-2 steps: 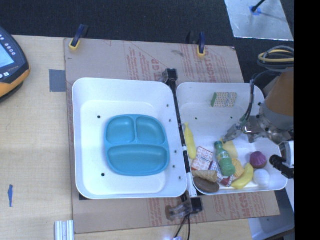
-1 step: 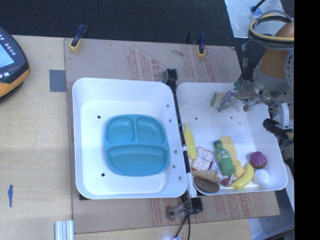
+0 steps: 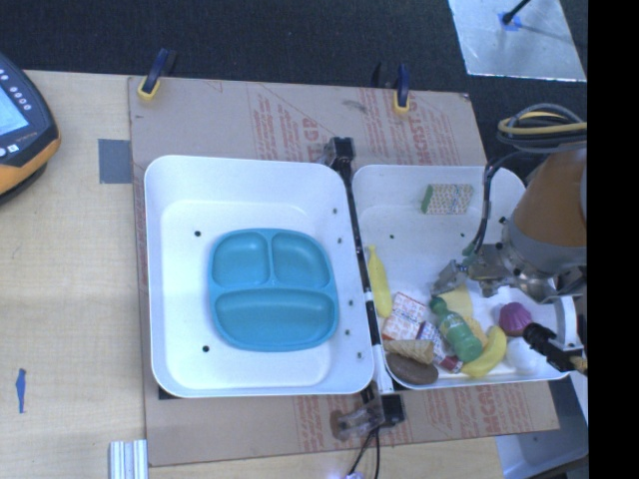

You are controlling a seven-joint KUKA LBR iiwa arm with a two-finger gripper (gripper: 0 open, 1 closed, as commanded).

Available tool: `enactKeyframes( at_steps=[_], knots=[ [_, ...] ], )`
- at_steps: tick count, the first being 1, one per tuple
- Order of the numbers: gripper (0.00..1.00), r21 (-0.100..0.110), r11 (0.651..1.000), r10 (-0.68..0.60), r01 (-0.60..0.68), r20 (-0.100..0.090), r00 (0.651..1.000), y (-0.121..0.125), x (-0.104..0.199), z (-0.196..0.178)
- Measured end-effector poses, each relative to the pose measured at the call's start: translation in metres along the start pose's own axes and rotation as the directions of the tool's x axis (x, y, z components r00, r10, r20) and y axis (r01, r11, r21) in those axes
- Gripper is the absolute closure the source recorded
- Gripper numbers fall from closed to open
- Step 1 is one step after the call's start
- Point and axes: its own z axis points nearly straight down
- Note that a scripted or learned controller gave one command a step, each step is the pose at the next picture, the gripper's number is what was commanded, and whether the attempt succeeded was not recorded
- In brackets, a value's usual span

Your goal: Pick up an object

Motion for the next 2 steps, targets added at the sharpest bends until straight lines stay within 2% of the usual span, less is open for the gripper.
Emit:
enactKeyframes(
  at_steps=[1, 2],
  knots=[
    [0.0, -0.021, 1.0, -0.004, 0.005, 0.006, 1.0, 0.087, -0.001, -0.005],
    [0.0, -0.007, 1.0, 0.005, -0.005, 0.004, 1.0, -0.009, -0.045, -0.002]
  ],
)
